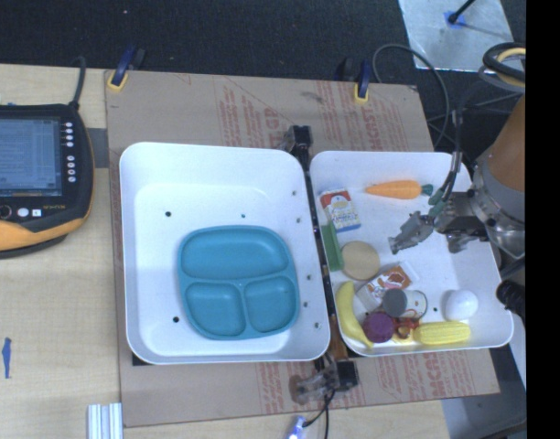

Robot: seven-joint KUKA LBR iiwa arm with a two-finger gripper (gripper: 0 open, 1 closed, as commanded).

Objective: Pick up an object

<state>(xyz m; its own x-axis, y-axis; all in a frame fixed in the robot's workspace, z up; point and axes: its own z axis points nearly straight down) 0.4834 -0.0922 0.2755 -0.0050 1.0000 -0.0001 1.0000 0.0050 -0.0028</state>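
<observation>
Two shallow white plastic bins sit side by side on the desk. The left bin (147,245) carries a blue three-compartment plastic tray (236,282). The right bin (481,332) carries the clutter.

Grey arm with orange band (509,167) enters over the right bin's right edge. Its pincer (408,236) hangs above bare white floor in the middle of that bin. Jaw state: cannot tell, tips too dark and small to resolve. Nothing visible between them.

Candidates, largest first:
- yellow plastic banana (350,316), near-left corner of the right bin, long axis running toward the near edge
- orange plastic carrot (393,189), by the far edge, long axis across the bin, parallel to that edge
- yellow plastic corn cob (442,334), along the near edge
- tan round disc (360,260), just beside the pincer on the side of the left bin
- white ball (460,305), toward the near-right corner

Judgement: the tan disc lies nearest, slightly nearward and toward the divider. A short shift that way, then descent, looks the cheapest try.
</observation>
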